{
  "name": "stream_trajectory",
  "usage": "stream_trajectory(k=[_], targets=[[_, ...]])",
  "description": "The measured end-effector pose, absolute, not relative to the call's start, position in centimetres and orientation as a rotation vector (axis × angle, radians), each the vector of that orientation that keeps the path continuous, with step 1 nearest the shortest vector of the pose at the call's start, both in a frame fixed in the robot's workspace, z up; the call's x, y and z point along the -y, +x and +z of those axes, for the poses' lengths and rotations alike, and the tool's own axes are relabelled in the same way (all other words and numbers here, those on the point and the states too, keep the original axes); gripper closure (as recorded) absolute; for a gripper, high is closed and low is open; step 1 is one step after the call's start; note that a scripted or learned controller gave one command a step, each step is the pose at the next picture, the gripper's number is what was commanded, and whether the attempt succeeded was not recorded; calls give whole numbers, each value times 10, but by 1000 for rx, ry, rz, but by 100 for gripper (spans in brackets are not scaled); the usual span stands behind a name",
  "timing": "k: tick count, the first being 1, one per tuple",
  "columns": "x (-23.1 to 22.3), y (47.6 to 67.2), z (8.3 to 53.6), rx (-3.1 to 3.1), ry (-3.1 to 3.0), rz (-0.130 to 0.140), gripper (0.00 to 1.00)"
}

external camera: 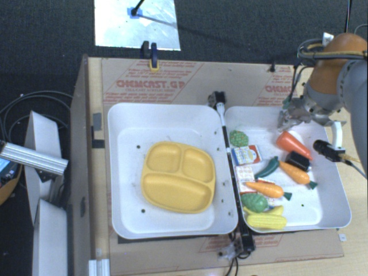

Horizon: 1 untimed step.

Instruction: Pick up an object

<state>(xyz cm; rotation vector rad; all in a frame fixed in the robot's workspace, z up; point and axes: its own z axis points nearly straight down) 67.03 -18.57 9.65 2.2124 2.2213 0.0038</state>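
You've got the arm (339,68) coming in from the right, gripper (292,118) low over the back of the right bin (333,211), near its far wall. Can't tell its state — the tip is too small and blurred against the bin.

Nothing visibly gripped. Closest item is the red-orange piece (293,144), just in front of the gripper and slightly toward you; whether they touch can't be read from this angle.

Rest of the right bin, all toy food:
- black block (299,161) touching the red-orange piece's lower end
- orange carrot (295,173) just below that, green tip pointing right
- dark green pepper (267,167) mid-bin, tilted
- second carrot (265,188) lying across, below the pepper
- round green piece (238,138) near the divider, back left
- two small cards (246,154) beside the divider, one below the other
- green lump (253,202) and corn (266,221) at the front, corn against the front wall

Left bin (123,154) holds a yellow tray (178,177) — three compartments, sitting flat, roughly centred.
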Motion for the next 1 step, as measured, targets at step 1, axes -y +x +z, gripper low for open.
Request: stream_trajectory(k=[1], targets=[[186, 670, 96, -2222, 2212, 3, 0]])
